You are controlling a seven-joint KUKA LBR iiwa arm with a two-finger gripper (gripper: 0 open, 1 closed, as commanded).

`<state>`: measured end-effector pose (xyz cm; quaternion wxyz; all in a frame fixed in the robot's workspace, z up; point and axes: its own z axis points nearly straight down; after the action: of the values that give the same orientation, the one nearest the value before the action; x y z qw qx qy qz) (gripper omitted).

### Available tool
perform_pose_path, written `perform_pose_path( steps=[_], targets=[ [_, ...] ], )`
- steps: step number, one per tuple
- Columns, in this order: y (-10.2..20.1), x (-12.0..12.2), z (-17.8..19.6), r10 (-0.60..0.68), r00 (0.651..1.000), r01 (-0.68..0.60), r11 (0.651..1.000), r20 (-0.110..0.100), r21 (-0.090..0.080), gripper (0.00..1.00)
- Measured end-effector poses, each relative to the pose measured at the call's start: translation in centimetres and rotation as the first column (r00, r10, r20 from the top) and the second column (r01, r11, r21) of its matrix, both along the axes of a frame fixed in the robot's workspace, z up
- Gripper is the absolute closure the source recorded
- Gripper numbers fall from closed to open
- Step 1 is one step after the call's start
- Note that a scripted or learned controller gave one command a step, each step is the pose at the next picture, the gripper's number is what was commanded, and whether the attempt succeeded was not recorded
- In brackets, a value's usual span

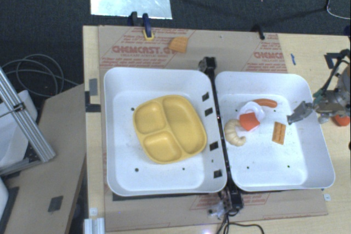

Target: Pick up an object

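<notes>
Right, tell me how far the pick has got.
Nothing looks done yet: the croissant, the orange block, the sausage and the wafer all lie in the right bin. In hand: the gripper sits at that bin's right edge, with nothing between its fingers. Left: reach an item, grip it and lift it. The yellow tray sits in the left bin.

camera: one, fixed | above bench (258, 49) | looks down aslant | frames both bins (118, 134)
</notes>
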<state>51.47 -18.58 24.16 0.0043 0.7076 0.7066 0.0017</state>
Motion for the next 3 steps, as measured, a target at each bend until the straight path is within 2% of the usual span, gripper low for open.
perform_pose_path(
  steps=[1, 2, 3],
  targets=[
    [5.4, -2.9, -5.7, 0.008, 1.0, -0.008, 1.0, -0.013, 0.007, 0.0],
    [1.3, 5.4, -11.5, 0.006, 1.0, -0.006, 1.0, -0.006, 0.001, 0.0],
    [1.5, -2.9, -2.4, 0.0, 1.0, 0.0, 1.0, -0.001, 0.001, 0.0]
  ],
)
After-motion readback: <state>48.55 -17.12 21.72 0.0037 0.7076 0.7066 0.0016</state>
